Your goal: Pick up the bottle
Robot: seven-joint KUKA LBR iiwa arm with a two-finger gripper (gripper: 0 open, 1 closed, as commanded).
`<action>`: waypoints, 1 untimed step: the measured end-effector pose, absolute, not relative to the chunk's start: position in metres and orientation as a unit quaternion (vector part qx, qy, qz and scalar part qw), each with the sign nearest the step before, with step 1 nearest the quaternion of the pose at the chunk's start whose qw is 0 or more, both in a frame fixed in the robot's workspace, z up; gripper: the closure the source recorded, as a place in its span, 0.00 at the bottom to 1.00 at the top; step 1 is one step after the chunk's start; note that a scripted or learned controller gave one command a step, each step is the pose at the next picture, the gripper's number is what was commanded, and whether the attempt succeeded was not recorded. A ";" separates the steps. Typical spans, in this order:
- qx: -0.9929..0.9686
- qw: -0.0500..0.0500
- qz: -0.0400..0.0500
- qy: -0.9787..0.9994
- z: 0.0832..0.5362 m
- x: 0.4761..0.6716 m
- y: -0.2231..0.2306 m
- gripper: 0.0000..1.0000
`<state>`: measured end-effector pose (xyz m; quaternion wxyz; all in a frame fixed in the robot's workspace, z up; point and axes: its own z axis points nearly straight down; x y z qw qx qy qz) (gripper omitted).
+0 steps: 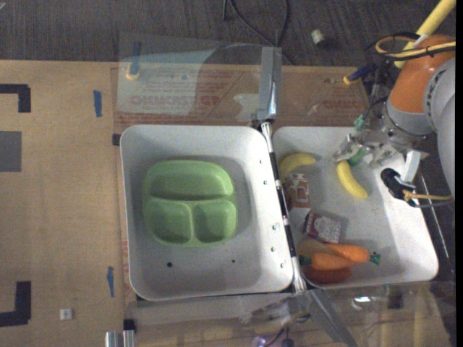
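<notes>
The bottle [297,190] is small, with a brownish label, and lies against the left wall of the right bin [405,244], just below a yellow fruit [296,163]. My gripper [360,152] hovers at the bin's far edge, right of the bottle and a good distance from it. It sits directly over the upper tip of a banana [352,181]. Nothing shows as held in it.
A red-and-white packet [324,227], carrots [341,255] and a red item [325,274] lie in the right bin's near part. The left bin [137,266] holds a green divided plate [190,202]. A black cable part [394,182] hangs by the arm.
</notes>
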<state>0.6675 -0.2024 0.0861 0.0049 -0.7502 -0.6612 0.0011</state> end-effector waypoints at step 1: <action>-0.834 0.000 0.001 -0.552 0.134 0.667 -0.194 0.00</action>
